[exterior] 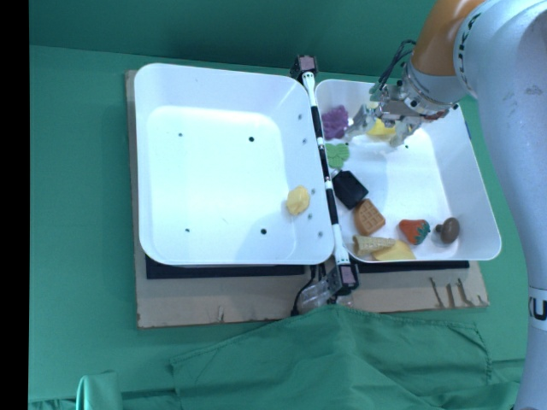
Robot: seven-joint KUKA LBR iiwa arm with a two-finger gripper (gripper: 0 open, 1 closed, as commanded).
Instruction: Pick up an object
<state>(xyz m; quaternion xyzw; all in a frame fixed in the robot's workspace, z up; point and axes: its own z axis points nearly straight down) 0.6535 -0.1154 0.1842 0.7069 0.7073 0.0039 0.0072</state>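
Two white bins sit side by side on the green tabletop [77, 186], on a cardboard sheet [171, 314]. Left bin [214, 101] has wide bare floor — one yellow lump [297, 200] near its right wall. Right bin [453, 178] is crowded along its left wall and near edge: purple piece [334, 120], green piece [338, 154], black block [349, 188], waffle piece [369, 217], cone [369, 244], yellow wedge [395, 251], strawberry [414, 231], brown piece [447, 229]; its middle and right side are open. Tool [382, 126] hangs over the right bin's far-left corner, a yellow object [379, 129] at its tip — whether the fingers are clamped on it, cannot tell.
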